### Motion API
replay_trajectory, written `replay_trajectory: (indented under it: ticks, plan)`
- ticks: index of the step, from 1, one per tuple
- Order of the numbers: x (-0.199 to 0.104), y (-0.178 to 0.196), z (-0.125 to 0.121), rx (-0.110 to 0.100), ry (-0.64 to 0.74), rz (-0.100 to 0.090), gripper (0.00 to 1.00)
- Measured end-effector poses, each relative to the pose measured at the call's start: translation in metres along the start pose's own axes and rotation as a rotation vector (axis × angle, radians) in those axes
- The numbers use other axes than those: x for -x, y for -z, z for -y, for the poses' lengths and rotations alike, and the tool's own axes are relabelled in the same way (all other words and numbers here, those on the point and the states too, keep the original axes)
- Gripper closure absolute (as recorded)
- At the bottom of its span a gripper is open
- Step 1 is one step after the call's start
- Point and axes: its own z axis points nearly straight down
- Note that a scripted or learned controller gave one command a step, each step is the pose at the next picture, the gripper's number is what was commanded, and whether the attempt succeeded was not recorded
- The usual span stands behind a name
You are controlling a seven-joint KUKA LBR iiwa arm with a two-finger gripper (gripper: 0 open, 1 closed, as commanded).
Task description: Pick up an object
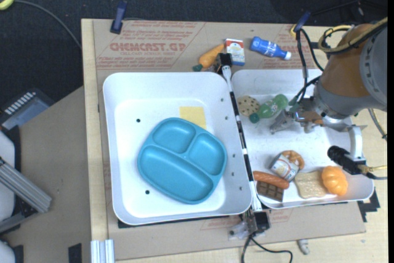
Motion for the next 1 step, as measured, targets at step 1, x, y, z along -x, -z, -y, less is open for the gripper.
replay_trajectory:
  ticks: [1]
  plan:
    - [-0.0165, 0.0356, -0.09, 0.006, 0.004, 0.0, 0.0]
